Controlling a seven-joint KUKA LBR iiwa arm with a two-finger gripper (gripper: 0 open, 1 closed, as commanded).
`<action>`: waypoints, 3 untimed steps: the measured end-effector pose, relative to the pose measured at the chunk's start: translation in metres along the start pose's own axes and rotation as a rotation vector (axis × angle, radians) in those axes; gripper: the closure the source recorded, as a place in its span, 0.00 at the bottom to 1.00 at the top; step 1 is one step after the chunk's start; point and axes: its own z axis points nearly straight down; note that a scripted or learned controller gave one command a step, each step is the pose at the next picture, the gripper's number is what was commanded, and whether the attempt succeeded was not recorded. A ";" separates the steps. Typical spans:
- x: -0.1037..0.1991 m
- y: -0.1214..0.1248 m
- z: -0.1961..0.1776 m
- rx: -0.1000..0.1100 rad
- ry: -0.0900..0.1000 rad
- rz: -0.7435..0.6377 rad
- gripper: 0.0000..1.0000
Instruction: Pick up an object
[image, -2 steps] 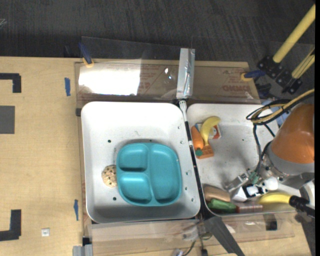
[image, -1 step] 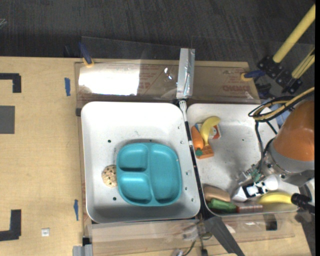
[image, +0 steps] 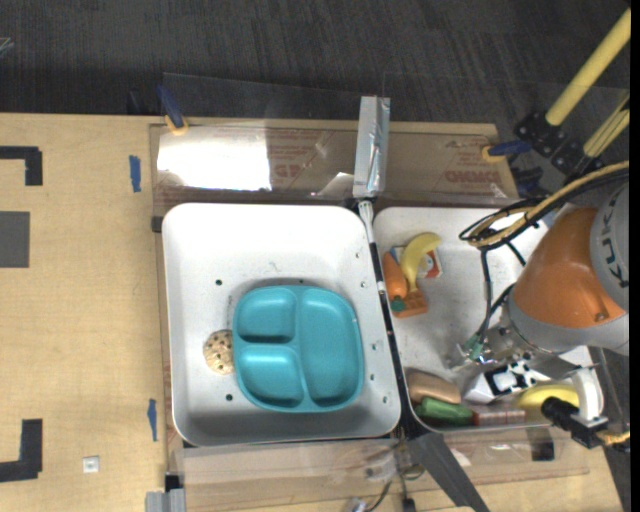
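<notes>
My gripper (image: 497, 368) hangs low over the near right part of the right bin (image: 450, 300), below the orange band of the arm (image: 565, 280). Just in front of it lie a tan oblong piece (image: 432, 385), a green piece (image: 440, 408) and a thin reddish stick (image: 495, 412). A yellow object (image: 552, 398) sits to the gripper's right, by the bin's near corner. At the bin's far left lie a yellow banana (image: 420, 246) and an orange piece (image: 399, 290) beside a small card (image: 431, 265).
The left bin (image: 260, 235) holds a teal divided plate (image: 297, 345) with a speckled cookie (image: 218, 351) at its left. A raised divider (image: 378, 300) separates the bins. Cables (image: 500, 230) loop over the right bin's far side. A clear panel (image: 370, 145) stands behind the bins.
</notes>
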 end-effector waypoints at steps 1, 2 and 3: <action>0.008 0.002 0.000 -0.001 -0.001 0.010 1.00; 0.005 0.002 0.000 -0.002 0.004 -0.041 1.00; 0.020 0.006 -0.099 0.000 0.004 -0.025 1.00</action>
